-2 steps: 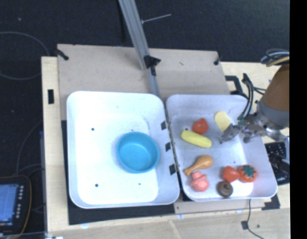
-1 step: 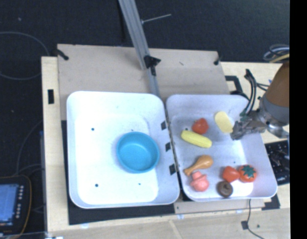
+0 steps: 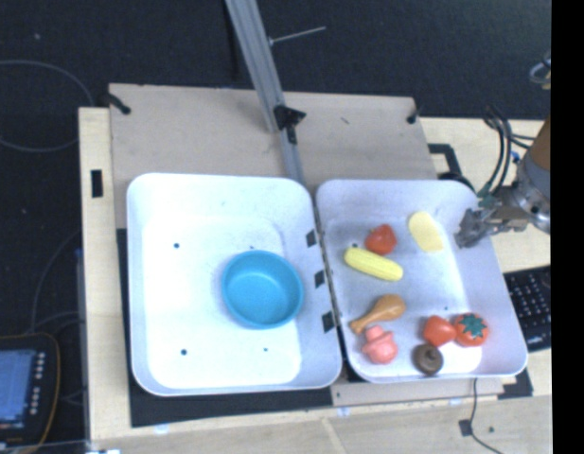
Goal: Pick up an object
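The right bin (image 3: pixel 481 282) holds several toy foods: a pale yellow block (image 3: pixel 425 231), a small red piece (image 3: pixel 380 239), a yellow corn cob (image 3: pixel 373 264), a brown drumstick (image 3: pixel 378 313), a pink piece (image 3: pixel 379 346), a dark round piece (image 3: pixel 428 358) and two red tomatoes (image 3: pixel 455 330). My gripper (image 3: pixel 473 227) hangs over the right bin's upper right corner, just right of the pale yellow block. Nothing shows between its fingers.
The left bin (image 3: pixel 168 216) holds a blue bowl (image 3: pixel 262 288). A grey metal post (image 3: pixel 258 64) slants down to the back edge between the bins. A dark keyboard (image 3: pixel 530 305) lies right of the right bin.
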You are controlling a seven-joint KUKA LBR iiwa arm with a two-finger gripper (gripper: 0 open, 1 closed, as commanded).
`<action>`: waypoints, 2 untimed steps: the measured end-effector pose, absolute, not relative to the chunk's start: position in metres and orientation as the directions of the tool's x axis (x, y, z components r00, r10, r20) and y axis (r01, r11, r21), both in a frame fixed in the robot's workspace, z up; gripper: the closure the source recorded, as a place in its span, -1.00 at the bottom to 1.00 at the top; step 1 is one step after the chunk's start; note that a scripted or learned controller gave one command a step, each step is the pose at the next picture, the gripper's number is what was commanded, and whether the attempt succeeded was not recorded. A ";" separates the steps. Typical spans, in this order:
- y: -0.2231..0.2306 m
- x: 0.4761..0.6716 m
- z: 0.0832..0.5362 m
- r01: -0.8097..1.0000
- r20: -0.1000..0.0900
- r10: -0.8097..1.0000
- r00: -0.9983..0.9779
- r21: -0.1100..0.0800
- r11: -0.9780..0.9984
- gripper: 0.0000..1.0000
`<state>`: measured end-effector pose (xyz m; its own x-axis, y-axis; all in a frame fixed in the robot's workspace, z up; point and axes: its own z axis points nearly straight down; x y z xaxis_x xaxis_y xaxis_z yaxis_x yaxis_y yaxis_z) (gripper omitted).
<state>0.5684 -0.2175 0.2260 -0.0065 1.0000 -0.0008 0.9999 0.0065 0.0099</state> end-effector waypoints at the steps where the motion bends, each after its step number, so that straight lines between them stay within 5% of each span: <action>1: -0.218 0.570 0.226 1.000 0.000 1.000 -0.007 0.005 0.007 1.00; 2: -0.165 0.581 0.239 1.000 -0.001 1.000 -0.009 0.009 0.009 1.00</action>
